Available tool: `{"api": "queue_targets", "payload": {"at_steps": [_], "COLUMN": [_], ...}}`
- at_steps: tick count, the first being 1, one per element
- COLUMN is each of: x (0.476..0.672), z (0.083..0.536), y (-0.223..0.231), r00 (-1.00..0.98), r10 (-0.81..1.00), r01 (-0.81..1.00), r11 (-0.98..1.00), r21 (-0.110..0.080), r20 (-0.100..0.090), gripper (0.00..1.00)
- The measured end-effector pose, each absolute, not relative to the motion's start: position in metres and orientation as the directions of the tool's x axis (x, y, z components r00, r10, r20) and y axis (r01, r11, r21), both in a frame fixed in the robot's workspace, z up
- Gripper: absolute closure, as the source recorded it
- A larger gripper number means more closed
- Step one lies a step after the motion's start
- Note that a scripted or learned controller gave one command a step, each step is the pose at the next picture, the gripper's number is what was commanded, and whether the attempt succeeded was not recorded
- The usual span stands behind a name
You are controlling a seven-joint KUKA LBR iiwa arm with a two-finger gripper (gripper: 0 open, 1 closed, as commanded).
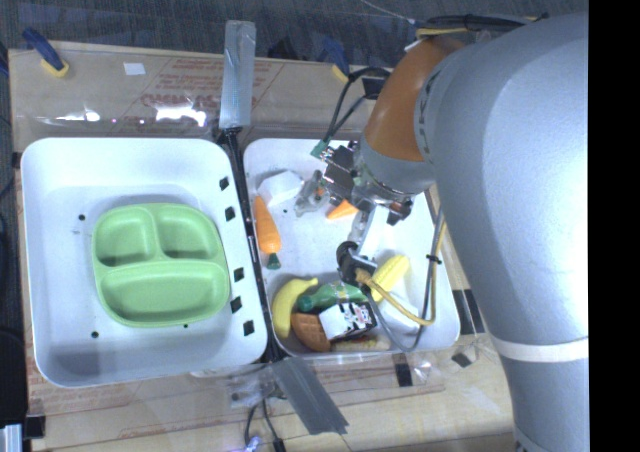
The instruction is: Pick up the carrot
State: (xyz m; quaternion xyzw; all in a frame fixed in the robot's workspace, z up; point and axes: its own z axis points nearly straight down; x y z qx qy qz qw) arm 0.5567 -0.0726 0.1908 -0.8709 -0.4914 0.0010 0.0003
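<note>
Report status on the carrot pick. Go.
Gripper low in right bin, grip state unclear. Carrot lying free by the left wall. Banana and corn nearby, not blocking.

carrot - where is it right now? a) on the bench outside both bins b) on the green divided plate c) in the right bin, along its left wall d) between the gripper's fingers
c: the carrot lies in the right bin, up against its left wall near the divider, apart from the gripper and from the green plate in the left bin.
</note>
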Motion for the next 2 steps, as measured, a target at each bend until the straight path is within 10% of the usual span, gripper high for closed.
{"api": "queue_targets", "payload": {"at_steps": [1, 2], "x": [0.571, 0.578], "z": [0.091, 0.091], "y": [-0.136, -0.09], "r00": [0.5, 0.684], "r10": [0.866, 0.73], "r01": [0.866, 0.73], "r11": [-0.5, -0.684], "r21": [-0.004, -0.004], "r20": [-0.001, -0.001], "gripper": [0.0, 0.0]}}
